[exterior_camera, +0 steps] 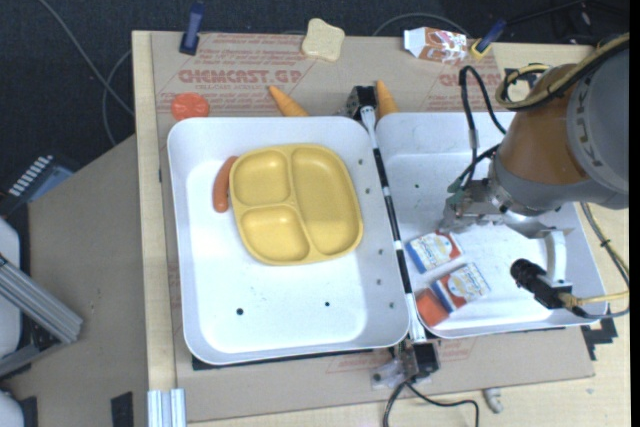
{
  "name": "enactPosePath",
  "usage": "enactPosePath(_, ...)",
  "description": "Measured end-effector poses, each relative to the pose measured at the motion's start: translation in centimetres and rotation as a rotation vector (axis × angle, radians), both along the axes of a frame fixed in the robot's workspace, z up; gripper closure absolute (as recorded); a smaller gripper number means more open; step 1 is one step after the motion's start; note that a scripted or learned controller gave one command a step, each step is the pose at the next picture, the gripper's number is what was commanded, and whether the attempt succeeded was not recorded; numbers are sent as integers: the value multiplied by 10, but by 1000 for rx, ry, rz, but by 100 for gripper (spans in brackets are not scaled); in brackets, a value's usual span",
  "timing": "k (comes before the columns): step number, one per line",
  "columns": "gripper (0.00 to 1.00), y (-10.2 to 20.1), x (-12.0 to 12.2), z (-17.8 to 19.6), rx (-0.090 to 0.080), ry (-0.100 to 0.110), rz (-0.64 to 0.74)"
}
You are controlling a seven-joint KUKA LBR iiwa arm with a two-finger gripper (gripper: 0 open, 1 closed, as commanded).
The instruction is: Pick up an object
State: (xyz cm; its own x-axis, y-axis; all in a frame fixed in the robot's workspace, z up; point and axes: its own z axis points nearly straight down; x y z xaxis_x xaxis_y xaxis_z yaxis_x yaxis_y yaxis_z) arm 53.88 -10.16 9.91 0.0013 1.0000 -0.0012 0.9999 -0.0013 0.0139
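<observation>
- One gripper (462, 207), low in the right bin (420, 147); jaw state cannot be told, nothing seen held.
- Two packets just beside it: blue-and-white (434, 252), nearest; red-and-white (455, 289), toward the bin's front edge.
- Left bin (200, 295): yellow tray (296, 203), sausage (221, 185) alongside.
- Step, as judged: approach, no grasp yet.
- Next: settle over the blue packet, close, lift.

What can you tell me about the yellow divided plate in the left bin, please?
The yellow divided plate looks like moulded plastic, a rounded square with three compartments: two in its upper half and one lower left, with the right one running longer. It lies flat and right side up in the upper middle of the left bin. A red sausage-like piece lies against its left edge.
</observation>
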Motion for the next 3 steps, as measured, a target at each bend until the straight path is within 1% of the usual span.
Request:
enactPosePath(1, 0, 0, 0, 0, 0, 1, 0)
enactPosePath(2, 0, -70, -48, 14, 1, 15, -1)
enactPosePath(3, 0, -104, 9, -15, 0, 13, 1)
